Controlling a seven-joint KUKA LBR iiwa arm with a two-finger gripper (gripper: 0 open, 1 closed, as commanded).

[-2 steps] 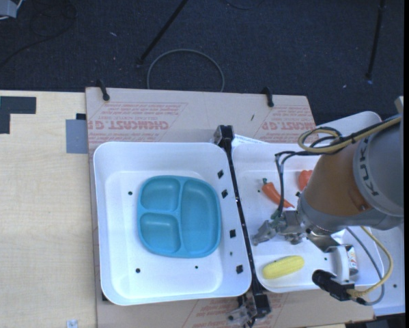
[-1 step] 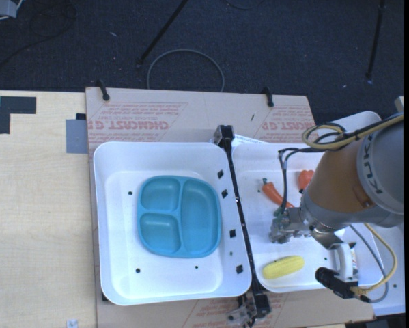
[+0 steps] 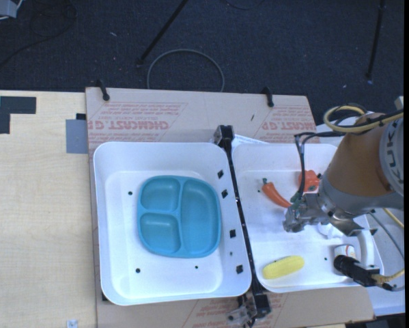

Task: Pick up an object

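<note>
Orange carrot (image 3: pixel 276 195) lies just left of the gripper (image 3: pixel 294 222).

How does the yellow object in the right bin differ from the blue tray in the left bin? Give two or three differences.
The yellow object is small, rounded and solid; the blue tray is far larger, flat and divided into three compartments. The yellow object lies near its bin's front edge; the blue tray sits mid-bin. Both rest untouched by the gripper.
</note>
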